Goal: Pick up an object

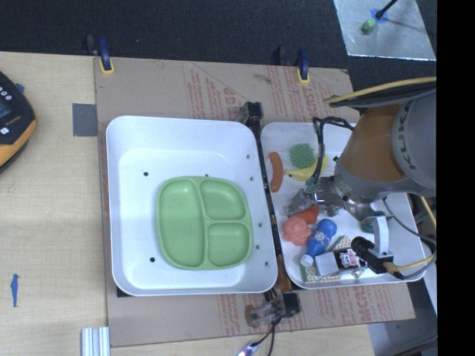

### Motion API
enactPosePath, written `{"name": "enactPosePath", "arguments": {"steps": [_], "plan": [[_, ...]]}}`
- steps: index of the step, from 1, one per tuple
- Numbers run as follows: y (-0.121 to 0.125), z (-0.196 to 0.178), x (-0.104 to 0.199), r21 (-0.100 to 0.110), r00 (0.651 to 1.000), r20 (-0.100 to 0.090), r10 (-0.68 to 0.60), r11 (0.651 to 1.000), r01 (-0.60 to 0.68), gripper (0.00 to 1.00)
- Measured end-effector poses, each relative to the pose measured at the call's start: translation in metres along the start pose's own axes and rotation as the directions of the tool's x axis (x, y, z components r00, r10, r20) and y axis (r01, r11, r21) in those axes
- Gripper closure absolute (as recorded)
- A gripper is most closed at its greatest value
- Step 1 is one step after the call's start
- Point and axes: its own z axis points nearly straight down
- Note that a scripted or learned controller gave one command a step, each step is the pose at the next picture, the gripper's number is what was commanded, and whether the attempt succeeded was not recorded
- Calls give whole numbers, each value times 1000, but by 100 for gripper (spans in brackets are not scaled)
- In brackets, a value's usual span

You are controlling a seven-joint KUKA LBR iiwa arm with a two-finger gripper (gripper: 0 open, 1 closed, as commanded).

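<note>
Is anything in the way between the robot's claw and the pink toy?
Nothing visible blocks it. The gripper hangs in the right bin just above the pink toy, with no object between them. The blue toy lies close on the pink one's right, and the sausage sits off to the upper left.

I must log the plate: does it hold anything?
Empty: all three compartments of the green plate show bare green; it lies in the left bin.

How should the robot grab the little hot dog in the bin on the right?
Grip the hot dog across its narrow middle, coming straight down from above. It lies flat, long and thin, running along the bin's left wall, so the fingers should close across its short width. The wall sits close on one side, leaving little room there, while the green ball lies apart on the other.
</note>
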Motion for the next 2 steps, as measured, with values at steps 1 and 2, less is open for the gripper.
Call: {"name": "enactPosePath", "arguments": {"steps": [1,2], "plan": [[0,-10,-1,2,1000,1,-4,1000,4,100],[17,-101,62,-2,1000,0,-1,1000,1,100]]}}
